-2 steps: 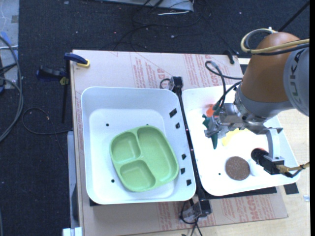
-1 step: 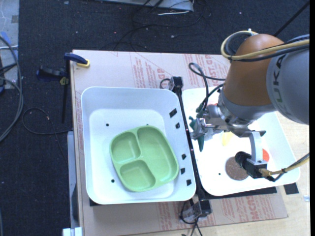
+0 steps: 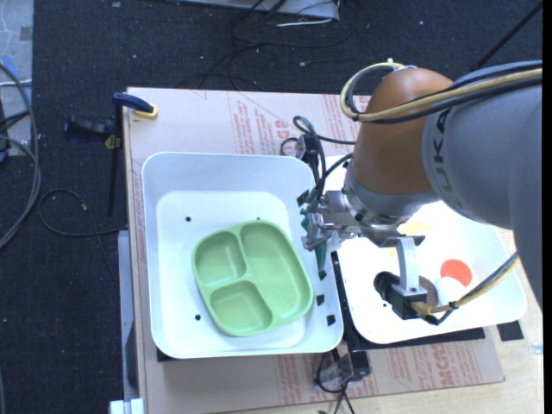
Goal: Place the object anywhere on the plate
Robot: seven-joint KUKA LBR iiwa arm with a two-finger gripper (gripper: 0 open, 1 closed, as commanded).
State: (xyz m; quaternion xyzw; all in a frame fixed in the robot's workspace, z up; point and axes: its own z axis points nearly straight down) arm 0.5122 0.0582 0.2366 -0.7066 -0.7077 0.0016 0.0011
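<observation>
Seen from above: tool (image 3: 321, 235) hanging over the seam between bins, open or closed impossible to tell; orange object (image 3: 455, 272) lying in right bin (image 3: 507, 302), well apart from green plate (image 3: 252, 276) in left bin (image 3: 164, 231); best to grip it centrally, release low over a compartment; pale worktop (image 3: 224, 119), dark cabled floor (image 3: 69, 41).

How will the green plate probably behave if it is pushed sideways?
The green plate looks like moulded plastic, so probably stiff and light. It lies flat on the smooth white bin, so it would likely slide, not tip.
</observation>
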